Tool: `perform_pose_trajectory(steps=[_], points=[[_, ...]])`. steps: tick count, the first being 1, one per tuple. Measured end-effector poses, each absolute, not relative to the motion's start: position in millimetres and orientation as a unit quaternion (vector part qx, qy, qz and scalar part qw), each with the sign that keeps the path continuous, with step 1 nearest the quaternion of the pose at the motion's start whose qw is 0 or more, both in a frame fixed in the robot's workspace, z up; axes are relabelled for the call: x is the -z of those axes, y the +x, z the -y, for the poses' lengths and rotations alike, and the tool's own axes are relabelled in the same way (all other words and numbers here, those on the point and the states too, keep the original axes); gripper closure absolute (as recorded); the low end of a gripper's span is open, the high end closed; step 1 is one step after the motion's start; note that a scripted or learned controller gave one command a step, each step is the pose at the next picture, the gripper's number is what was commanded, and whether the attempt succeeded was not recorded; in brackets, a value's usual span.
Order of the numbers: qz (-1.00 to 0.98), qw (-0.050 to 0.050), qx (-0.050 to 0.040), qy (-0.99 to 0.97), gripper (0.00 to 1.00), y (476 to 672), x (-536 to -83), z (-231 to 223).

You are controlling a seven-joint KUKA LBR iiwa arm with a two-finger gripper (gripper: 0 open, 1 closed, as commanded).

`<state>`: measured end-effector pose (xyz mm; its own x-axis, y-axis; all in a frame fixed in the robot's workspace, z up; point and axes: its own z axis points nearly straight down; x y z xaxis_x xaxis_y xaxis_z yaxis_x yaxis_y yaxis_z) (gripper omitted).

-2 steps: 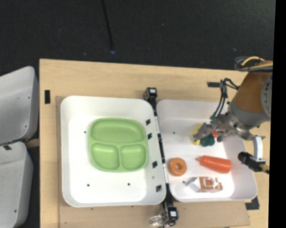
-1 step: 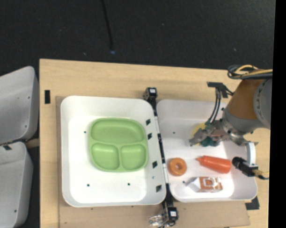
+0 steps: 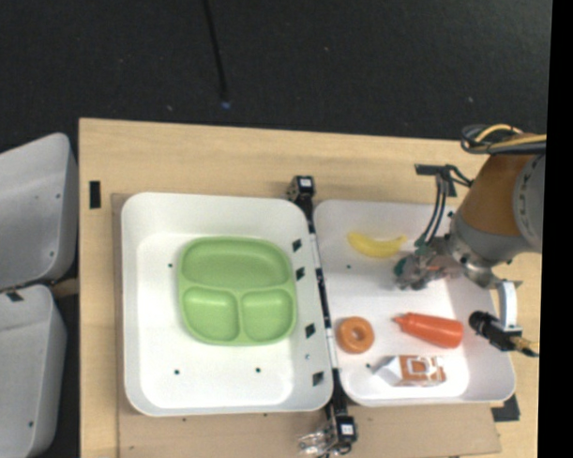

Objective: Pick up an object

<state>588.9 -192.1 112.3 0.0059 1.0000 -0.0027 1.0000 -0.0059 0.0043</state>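
Objects for picking, right bin (image 3: 469, 385): red-orange carrot-shaped toy (image 3: 431, 328), mid-bin toward the right wall; white carton with a brown panel (image 3: 411, 370), by the near edge; yellow banana (image 3: 375, 243), by the far edge; orange ring (image 3: 356, 335), against the left wall. Left bin (image 3: 150, 378): green three-compartment tray (image 3: 237, 289), centre. Arm (image 3: 498, 207): over the right bin's far-right corner. Gripper (image 3: 415, 270): low, just beside the banana; jaw opening cannot be told.

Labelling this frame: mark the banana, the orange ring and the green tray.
banana (image 3: 376, 243), camera view, middle of its curve.
orange ring (image 3: 356, 335), camera view, its orange band beside the hole.
green tray (image 3: 236, 267), camera view, floor of the large top compartment.
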Motion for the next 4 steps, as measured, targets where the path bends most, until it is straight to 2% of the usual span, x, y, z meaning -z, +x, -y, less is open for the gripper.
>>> perform_pose_trajectory(steps=[2, 4], points=[[-0.708, 0.004, -0.0018, 0.706, 1.00, 588.0, -230.2, 192.1], [-0.709, -0.001, 0.0000, 0.705, 1.00, 608.4, -216.3, 93.2]])
